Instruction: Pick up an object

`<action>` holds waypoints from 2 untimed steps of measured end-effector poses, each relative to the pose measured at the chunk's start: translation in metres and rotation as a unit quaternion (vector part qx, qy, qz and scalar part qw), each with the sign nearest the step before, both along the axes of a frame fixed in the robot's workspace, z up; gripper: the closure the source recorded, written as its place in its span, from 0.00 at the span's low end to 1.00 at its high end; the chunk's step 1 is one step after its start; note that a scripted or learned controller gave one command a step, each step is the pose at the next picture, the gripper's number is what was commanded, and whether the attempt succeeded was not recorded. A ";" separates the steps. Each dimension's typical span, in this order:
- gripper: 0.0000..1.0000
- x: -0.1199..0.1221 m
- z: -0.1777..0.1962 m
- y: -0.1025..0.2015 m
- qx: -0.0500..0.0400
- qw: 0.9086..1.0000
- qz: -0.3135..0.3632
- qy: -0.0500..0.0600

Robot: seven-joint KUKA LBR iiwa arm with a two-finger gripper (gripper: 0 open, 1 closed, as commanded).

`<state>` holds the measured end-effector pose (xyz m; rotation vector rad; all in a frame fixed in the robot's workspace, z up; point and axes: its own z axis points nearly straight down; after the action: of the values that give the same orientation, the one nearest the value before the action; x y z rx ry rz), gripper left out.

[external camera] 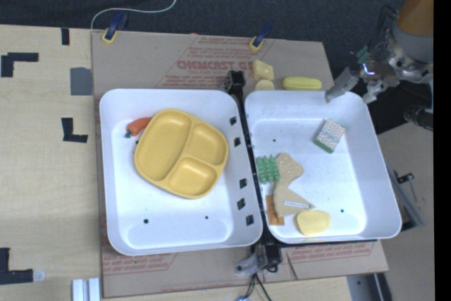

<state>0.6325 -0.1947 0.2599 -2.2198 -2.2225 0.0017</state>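
The gripper (pixel 350 84) hovers over the right bin's (pixel 377 173) top-right corner; whether its jaws are open cannot be told. In that bin lie a sponge (pixel 329 134), green toy (pixel 268 169), tan pieces (pixel 287 187) and yellow lump (pixel 313 222). The left bin (pixel 113 173) holds a yellow tray (pixel 181 152).

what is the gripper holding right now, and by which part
Nothing is visibly held. The gripper sits above the right bin's far corner, apart from the green sponge.

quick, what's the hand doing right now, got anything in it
Hand: over the right bin's top right corner, nothing seen in it; open or closed cannot be told.
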 end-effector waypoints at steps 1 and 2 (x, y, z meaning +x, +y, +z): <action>0.00 -0.019 -0.162 -0.026 0.001 1.000 -0.001 0.007; 1.00 -0.015 -0.142 -0.025 0.000 1.000 0.000 0.000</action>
<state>0.6179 -0.2200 0.1177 -2.2196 -2.2228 0.0020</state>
